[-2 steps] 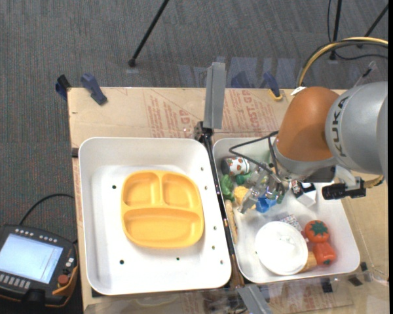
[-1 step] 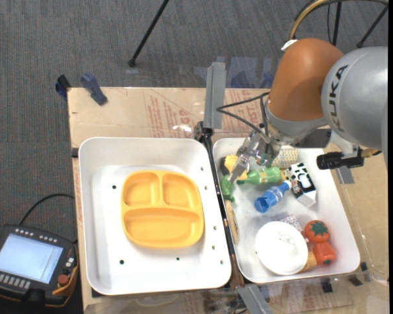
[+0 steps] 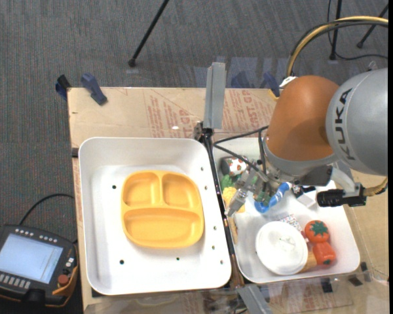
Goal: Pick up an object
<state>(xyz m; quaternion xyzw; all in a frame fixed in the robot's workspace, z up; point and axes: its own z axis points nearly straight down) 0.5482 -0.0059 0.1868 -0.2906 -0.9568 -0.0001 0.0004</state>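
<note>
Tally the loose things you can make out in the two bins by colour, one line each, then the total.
Yellow: 2, the divided tray in the left bin and a small piece in the right bin
White: 1, the round lid
Orange-red: 1, the toy
Blue: 1, the piece under the gripper
Total: 5; the arm hides more.

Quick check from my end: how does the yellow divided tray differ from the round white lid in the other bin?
The yellow tray is a rounded rectangle split into three compartments; the white lid is a plain disc. The yellow tray is clearly larger. The yellow tray lies alone in the left bin; the white lid sits among toys beside an orange tomato-like toy. Both lie flat.
</note>
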